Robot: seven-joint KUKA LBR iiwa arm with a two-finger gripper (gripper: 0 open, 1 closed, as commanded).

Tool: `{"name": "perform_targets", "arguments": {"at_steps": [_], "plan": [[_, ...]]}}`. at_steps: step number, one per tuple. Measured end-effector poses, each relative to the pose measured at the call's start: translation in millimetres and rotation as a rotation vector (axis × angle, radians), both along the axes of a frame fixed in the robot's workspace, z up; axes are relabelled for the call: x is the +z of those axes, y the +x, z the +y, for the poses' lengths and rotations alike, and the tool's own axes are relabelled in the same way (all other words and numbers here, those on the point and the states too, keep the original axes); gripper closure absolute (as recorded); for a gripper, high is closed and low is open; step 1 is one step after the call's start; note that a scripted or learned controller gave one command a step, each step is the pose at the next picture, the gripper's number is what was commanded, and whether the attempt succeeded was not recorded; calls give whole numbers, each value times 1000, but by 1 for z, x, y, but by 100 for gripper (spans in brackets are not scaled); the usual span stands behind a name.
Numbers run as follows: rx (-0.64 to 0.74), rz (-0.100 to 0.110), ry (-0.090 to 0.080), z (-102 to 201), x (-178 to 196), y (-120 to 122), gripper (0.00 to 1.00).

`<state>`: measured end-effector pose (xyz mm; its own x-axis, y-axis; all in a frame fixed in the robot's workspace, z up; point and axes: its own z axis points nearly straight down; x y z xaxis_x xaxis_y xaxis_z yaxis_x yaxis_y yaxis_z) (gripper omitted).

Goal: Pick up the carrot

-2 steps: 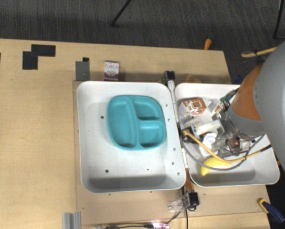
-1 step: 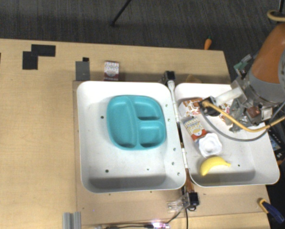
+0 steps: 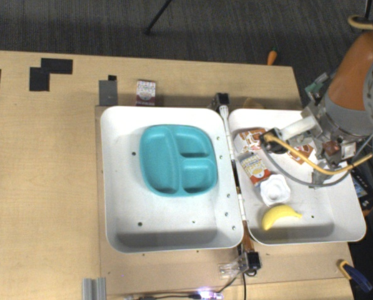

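My gripper (image 3: 328, 150) hangs low over the back right part of the right bin (image 3: 336, 230), below the grey wrist and the orange band (image 3: 355, 74). Cables loop around it and blur its tip. The arm hides the bin floor beneath it and the bin's far right corner. In front of the gripper, to its left, lie two printed snack packets (image 3: 253, 166), a white cup-like lid (image 3: 275, 190) and a yellow banana (image 3: 280, 217).
The left bin (image 3: 120, 230) holds a teal divided plate (image 3: 177, 159). A black divider ridge (image 3: 231, 167) separates the two bins. A small printed cube (image 3: 145, 91) and a dark block (image 3: 107, 92) sit on the bench behind the left bin.
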<state>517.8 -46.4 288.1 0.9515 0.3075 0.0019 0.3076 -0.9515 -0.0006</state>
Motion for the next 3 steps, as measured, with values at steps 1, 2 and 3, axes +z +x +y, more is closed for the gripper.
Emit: {"name": "perform_targets", "arguments": {"at_steps": [1,2,3], "plan": [[53,-3,-3,-58,47,4,0],[-102,7,-1,-113,-13,34,0],[-76,7,0,-130,-65,81,0]]}}
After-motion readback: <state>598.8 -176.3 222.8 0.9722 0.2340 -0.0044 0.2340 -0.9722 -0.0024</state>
